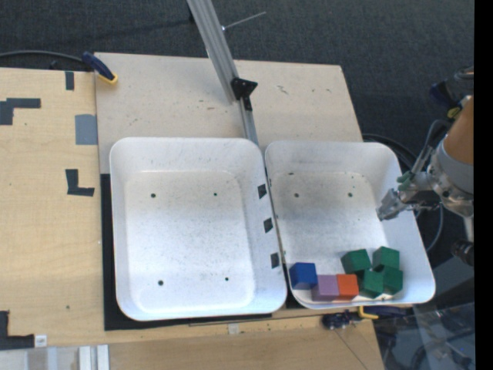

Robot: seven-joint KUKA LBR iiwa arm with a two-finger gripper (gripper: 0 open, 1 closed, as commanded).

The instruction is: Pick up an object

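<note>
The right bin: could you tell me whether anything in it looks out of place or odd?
Nothing looks damaged. The blocks are all bunched in the right bin's near corner, and the gripper sits at its right rim.

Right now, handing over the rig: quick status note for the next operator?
Gripper: at the right bin's right wall, above the blocks, nothing visibly held; finger state unclear.
Blocks: all in the right bin's near corner: blue block, purple block, orange block, green blocks clustered beside them.
Left bin: next to it.
Done: no pick yet.
Left: descend on a block, grasp, lift.
</note>
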